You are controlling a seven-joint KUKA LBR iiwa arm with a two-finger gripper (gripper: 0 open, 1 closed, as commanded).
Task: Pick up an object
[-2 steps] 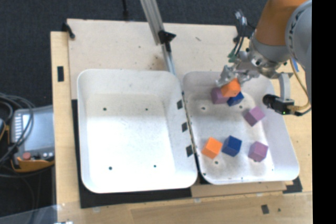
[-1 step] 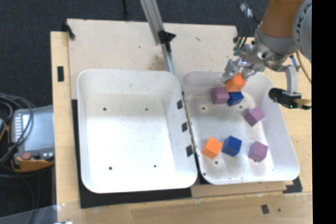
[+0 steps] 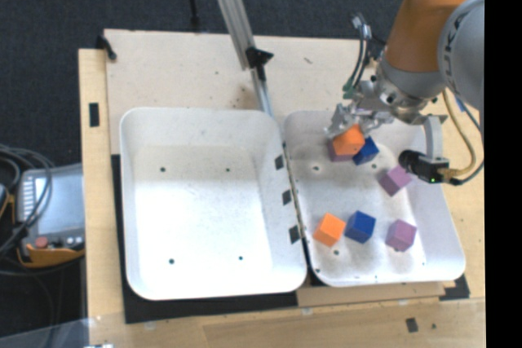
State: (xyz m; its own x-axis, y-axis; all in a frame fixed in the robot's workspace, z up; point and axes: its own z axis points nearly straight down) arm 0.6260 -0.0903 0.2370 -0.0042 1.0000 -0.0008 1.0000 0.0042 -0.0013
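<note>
You see six small cubes in the right bin [image 3: 444, 253]. One orange cube [image 3: 349, 141] sits near the bin's far edge, tilted, and a blue cube [image 3: 366, 151] touches it on the right. A purple cube [image 3: 395, 179] lies alone further right. Along the near side an orange cube [image 3: 329, 229], a blue cube [image 3: 360, 226] and a purple cube [image 3: 400, 235] stand in a row.

Both bins [image 3: 204, 134] look like smooth white plastic (slightly speckled); the bench [image 3: 171, 69] is matt wood.
</note>
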